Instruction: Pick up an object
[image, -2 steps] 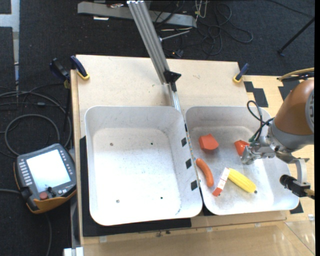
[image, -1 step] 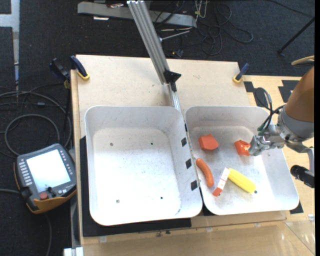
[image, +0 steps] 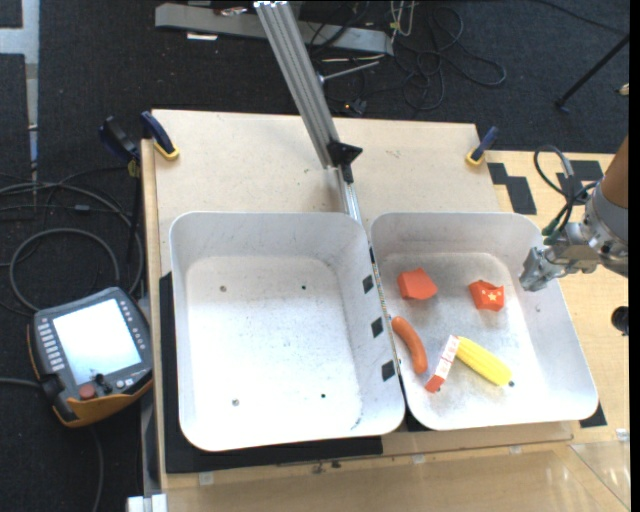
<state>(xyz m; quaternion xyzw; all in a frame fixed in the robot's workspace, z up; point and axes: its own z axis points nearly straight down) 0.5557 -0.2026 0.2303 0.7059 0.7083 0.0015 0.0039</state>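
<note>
White shallow plastic right-hand bin (image: 560, 385) holds the targets, and the grey metal gripper (image: 533, 272), its opening impossible to judge, hangs at the bin's right rim, nearest the small red block (image: 488, 295) lying just left and slightly below it.

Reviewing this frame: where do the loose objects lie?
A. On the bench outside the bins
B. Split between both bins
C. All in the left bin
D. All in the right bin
D: the orange block, red piece, sausage, yellow corn and small white-and-red item all sit in the right bin, while the end effector hovers at that bin's right rim.
</note>
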